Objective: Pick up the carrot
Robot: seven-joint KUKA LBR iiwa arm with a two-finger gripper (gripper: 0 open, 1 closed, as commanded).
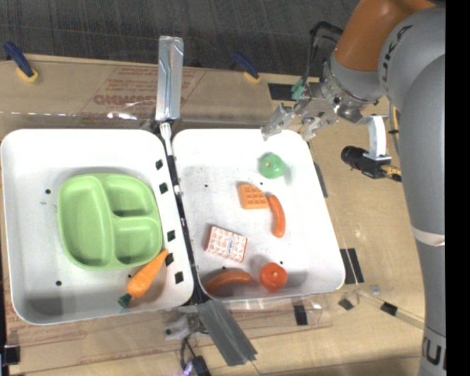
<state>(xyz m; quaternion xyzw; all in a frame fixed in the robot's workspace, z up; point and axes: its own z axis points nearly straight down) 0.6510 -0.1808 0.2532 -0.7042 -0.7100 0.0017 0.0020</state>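
I log the fingers (286,124) at the right bin's (321,233) far rim, apparently parted and holding nothing. Carrot (147,276): well away from the fingers, in the left bin (23,210), lying against the green divided plate's (110,219) near corner.

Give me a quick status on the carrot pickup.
Gripper above the right bin's far rim, nothing between its fingers. Carrot in the left bin, beside the green tray, untouched. Nothing lies on the carrot.
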